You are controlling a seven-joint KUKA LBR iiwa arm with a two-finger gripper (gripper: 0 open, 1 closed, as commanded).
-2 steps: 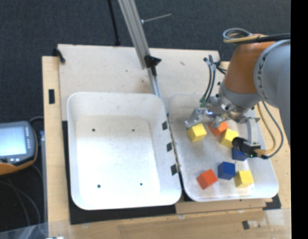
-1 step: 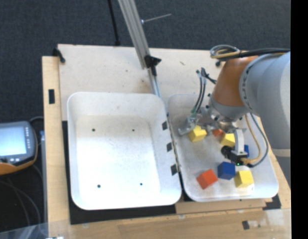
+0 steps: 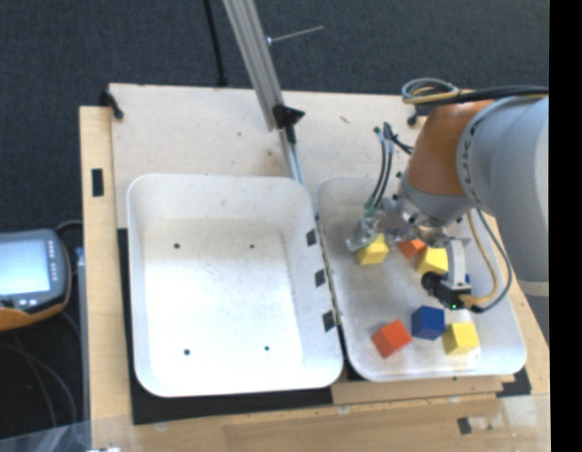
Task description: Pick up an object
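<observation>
Low in the right-hand shallow white plastic bin [image 3: 498, 361], the grey two-finger gripper [image 3: 374, 241] sits at the upper left of the cluster of blocks, with a small yellow cube-shaped block [image 3: 372, 251] right at its tip. The cube appears to lie between the fingers, yet the wrist hardware hides them, so I cannot tell how far apart they stand or whether they truly grip it.

Just off the cube toward 3 o'clock a small orange block [image 3: 412, 247] peeks from under the wrist. Beyond that, still toward 3 o'clock, a second yellow block [image 3: 433, 260] lies beside the dark cabling of the tool. Toward 5 o'clock from the gripper, near the bin's front wall, sit three more pieces: an orange cube [image 3: 392, 337], a blue cube [image 3: 428, 322] just beside it, and a yellow cube [image 3: 460, 336] touching or almost touching the blue one.

Above the gripper the grey arm with its orange band [image 3: 440, 153] rises toward 1 o'clock. At 9 o'clock, well apart, lies the left-hand shallow white bin [image 3: 145, 196], and a slanted aluminium camera pole [image 3: 253, 45] stands at 11 o'clock.
</observation>
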